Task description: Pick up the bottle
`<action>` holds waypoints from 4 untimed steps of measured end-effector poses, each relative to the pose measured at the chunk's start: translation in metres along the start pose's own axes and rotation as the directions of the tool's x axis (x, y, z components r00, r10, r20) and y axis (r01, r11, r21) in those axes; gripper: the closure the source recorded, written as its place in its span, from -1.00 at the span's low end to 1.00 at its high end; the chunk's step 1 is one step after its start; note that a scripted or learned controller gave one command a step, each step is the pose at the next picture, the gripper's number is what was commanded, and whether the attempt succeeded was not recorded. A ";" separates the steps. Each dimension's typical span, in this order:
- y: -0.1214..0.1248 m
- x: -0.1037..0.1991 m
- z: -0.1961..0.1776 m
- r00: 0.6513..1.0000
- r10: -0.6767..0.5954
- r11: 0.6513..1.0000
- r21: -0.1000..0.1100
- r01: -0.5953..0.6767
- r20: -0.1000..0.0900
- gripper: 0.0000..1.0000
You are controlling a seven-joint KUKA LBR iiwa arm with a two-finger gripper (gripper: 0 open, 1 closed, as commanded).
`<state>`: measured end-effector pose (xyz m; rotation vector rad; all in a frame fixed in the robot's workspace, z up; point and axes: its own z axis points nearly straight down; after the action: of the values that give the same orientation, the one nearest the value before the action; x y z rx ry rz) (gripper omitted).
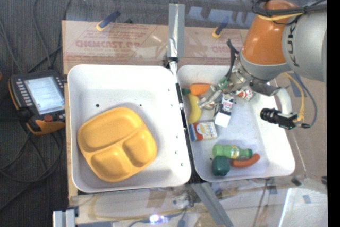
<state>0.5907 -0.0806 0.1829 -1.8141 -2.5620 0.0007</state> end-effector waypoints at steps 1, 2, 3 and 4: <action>0.001 0.000 -0.009 1.000 0.001 1.000 -0.001 -0.001 0.000 1.00; 0.000 0.000 -0.009 1.000 0.001 1.000 0.000 -0.001 0.000 -1.00; -0.065 -0.012 0.009 1.000 -0.024 1.000 0.001 0.024 0.000 -1.00; -0.115 -0.013 0.091 0.998 0.060 0.998 -0.007 -0.060 0.003 -1.00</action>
<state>0.4868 -0.1311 0.0917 -1.8938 -2.5125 -0.0056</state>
